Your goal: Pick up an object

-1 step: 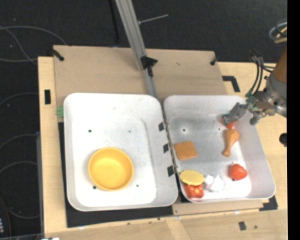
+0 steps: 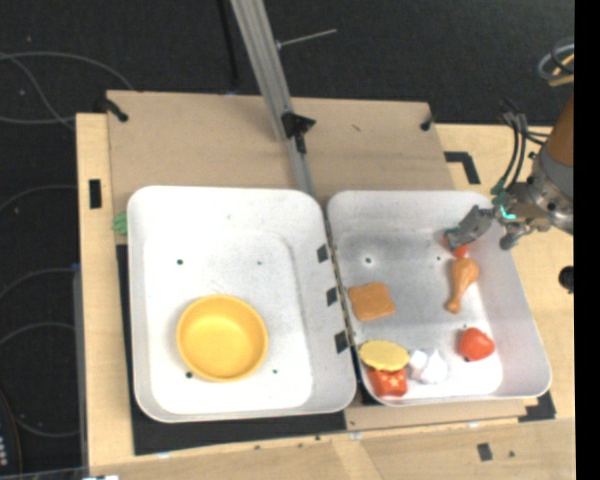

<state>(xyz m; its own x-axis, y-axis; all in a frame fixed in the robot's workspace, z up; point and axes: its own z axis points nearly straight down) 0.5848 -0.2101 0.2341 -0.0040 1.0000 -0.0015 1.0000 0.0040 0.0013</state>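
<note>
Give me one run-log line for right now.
hand: over right bin, just above drumstick | grasp: none seen | yellow bowl: left bin

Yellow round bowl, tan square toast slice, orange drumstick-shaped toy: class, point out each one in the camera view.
Yellow round bowl [image 2: 222, 337], camera view, centre of its inside.
Tan square toast slice [image 2: 371, 301], camera view, middle of its top face.
Orange drumstick-shaped toy [image 2: 462, 281], camera view, its thick upper part.
</note>
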